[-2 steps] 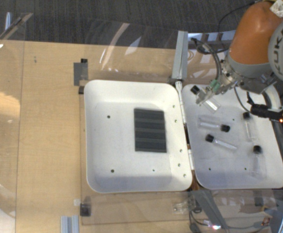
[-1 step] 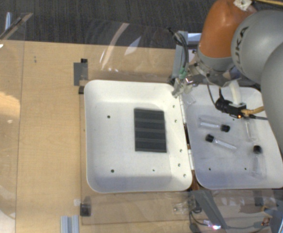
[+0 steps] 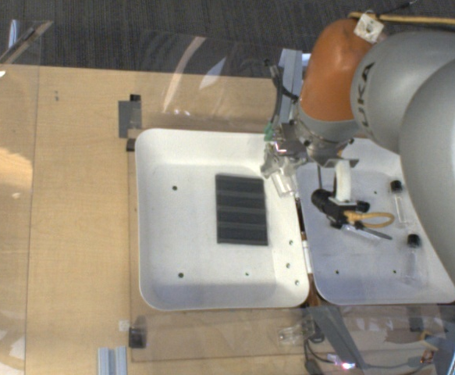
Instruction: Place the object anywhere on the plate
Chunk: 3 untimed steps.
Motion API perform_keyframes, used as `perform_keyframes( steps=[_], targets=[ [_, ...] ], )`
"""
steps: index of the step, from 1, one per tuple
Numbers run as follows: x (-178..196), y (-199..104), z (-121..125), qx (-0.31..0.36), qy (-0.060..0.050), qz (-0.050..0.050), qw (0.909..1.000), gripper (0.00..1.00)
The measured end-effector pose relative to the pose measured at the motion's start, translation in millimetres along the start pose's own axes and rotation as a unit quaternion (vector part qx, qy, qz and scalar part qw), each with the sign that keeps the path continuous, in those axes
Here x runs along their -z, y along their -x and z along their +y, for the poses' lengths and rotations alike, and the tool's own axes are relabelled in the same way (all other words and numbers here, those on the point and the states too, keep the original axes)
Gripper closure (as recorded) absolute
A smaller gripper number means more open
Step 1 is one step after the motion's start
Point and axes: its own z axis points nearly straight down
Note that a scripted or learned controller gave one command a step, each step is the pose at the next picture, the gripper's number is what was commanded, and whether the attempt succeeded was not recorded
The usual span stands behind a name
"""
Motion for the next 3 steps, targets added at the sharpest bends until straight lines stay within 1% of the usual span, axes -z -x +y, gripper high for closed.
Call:
perform_keyframes(
  steps=[1, 2, 3],
  targets=[
    [7.7, -54.5, 35.3, -0.127, 0.001, 0.000, 0.9920, 1.00],
    [29.1, -129.6, 57.8, -0.156, 0.001, 0.000, 0.9877, 1.00],
    [23.5, -189.3, 61.5, 0.050, 0.001, 0.000, 0.9988, 1.00]
  ],
)
